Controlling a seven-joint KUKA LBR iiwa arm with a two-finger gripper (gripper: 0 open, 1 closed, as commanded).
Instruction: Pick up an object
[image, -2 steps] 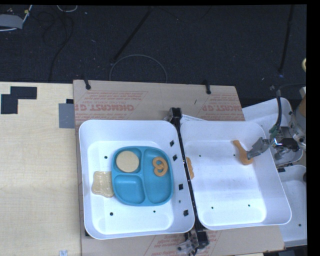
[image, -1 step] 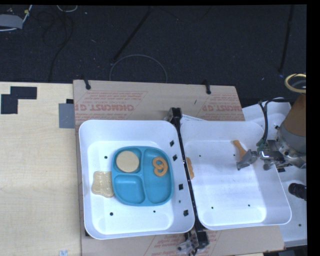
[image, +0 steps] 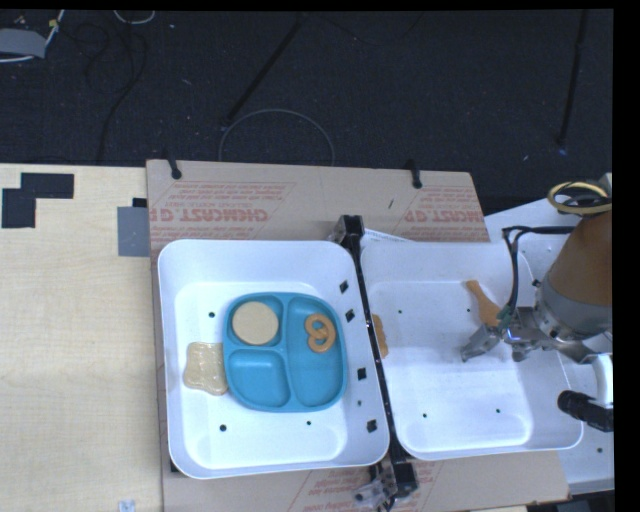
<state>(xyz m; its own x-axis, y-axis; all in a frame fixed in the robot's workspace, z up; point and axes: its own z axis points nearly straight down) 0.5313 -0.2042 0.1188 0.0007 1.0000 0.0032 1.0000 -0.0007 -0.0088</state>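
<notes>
I see the gripper low at the right bin's right edge, fingers spread, pinching nothing. A tan stick lies just behind it, apart.

A dark carpeted floor occupies the upper part of the view, with thin black cables running across it, one forming a loop. A light wooden bench top covers the left side; black rectangular marks and a grey square patch sit near its upper edge. A sheet of brown cardboard, printed with red lettering, lies flat on the bench and extends towards the floor edge. Two small black clips stand at the cardboard's far edge. Lighting is even and diffuse, with soft shadows.
</notes>
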